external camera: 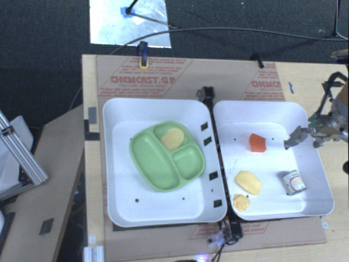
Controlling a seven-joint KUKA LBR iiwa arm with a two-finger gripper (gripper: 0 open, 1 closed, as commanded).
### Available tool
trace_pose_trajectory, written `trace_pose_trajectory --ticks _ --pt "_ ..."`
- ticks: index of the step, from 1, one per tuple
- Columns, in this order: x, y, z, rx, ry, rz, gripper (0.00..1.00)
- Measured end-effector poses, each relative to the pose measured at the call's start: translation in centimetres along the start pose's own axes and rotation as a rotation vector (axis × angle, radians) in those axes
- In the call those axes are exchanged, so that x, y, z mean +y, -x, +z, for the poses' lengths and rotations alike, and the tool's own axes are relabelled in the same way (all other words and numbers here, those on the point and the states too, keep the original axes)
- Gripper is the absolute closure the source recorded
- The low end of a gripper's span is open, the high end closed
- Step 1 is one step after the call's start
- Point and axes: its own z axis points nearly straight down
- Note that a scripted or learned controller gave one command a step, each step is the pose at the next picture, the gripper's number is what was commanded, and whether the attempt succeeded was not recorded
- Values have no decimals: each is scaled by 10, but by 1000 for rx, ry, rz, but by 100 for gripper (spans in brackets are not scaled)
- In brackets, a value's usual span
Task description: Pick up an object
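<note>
The yellow lemon-shaped piece (248,182) is lying in the right bin (305,201), toward the worktop's (92,146) front edge, with its long axis slanting from upper left to lower right. Just in front of it, near the bin's front left corner, a smaller yellow crumpled item (241,202) is sitting. An orange-red block (257,143) is resting farther back, near the bin's middle, and a small can (293,182) is lying on its side toward the right wall; its label is showing red and blue marks, too small to read.

The left bin (125,201) is carrying a green divided plate (158,165), its long axis running diagonally, with a pale yellow food piece (173,138) sitting in its rear compartment.

The brown board beneath the bins is bearing red print reading "CHEMCAST GP" along the worktop's rear edge.

The claw (289,142) is hanging over the right bin's rear right area, pointing left toward the orange-red block but apart from it. Nothing is showing between its fingers; whether they are spread or closed, I cannot tell.
</note>
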Motion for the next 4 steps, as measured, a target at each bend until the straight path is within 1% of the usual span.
trace_pose_trajectory --ticks 1,2,3,4 --pt "3 -1 -7 -3 13 -4 0" --pt "7 -6 35 -3 12 -4 0" --pt "8 -8 96 -2 12 -2 0" --pt "9 -8 126 -2 11 -1 0"
